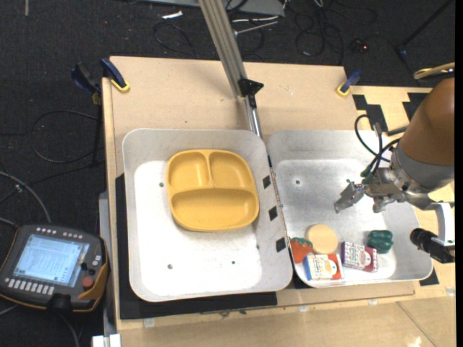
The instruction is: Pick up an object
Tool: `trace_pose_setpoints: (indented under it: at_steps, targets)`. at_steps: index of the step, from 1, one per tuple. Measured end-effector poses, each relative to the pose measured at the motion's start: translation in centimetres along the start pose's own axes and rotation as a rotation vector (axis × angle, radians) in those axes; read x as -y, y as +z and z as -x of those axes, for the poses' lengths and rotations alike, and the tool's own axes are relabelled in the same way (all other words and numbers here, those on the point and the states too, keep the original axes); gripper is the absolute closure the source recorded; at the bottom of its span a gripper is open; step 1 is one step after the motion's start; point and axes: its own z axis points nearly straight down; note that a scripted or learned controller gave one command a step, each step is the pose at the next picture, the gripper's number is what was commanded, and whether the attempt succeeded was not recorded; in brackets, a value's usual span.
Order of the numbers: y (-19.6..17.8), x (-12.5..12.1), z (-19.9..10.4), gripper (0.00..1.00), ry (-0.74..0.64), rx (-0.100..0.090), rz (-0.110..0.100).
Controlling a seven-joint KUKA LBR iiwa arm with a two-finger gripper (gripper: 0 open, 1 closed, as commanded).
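Several small objects lie along the front edge of the right bin (311, 168): a tan round piece (323, 237), an orange-red piece (300, 249), a blue and white carton (323, 267), a red and white packet (358, 256) and a green piece (380, 240). My gripper (362, 195) hangs over the right bin's middle right, above and behind these objects. Its two fingers are spread apart with nothing between them. The grey arm with its orange band comes in from the right.
A yellow divided plate (213, 189) lies in the left bin (145, 259). A metal pole (226, 38) slants across the bench's back toward the bins' divider. A teach pendant (51, 266) sits off the bench at front left.
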Motion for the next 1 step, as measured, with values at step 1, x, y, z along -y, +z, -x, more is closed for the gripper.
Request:
trace_pose_setpoints:
  at_steps: [1]
  targets:
    - [5.18, 1.03, 0.28, 0.0, 0.001, -0.001, -0.001]
